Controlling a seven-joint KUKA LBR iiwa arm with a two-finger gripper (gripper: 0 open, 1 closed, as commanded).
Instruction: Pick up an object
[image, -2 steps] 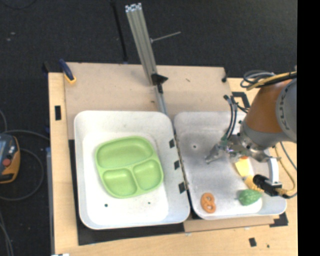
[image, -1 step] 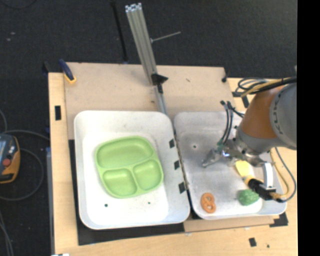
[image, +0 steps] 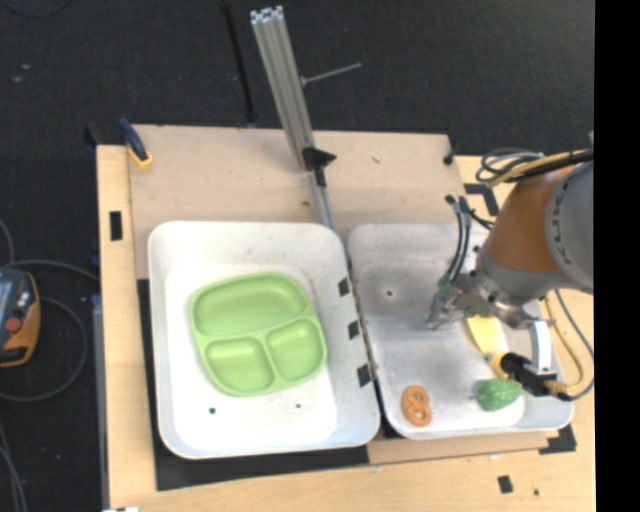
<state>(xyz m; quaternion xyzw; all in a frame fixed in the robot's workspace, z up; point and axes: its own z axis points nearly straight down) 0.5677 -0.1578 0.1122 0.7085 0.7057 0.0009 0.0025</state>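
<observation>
My gripper (image: 443, 308) hangs low over the middle of the right bin (image: 400, 262), under the grey arm with its orange band. An orange pretzel-shaped piece (image: 417, 405) lies near the bin's front edge. A green lumpy object (image: 497, 393) rests at the front right corner. A pale yellow object (image: 483, 333) lies just right of the gripper, partly covered by the wrist. Nothing is visible between the fingers.
The left bin (image: 170, 250) holds a light green divided tray (image: 259, 333). An aluminium post (image: 290, 100) rises at the back between the bins. Black clips (image: 352, 330) sit along the seam between the bins. Cables loop off the arm at the right.
</observation>
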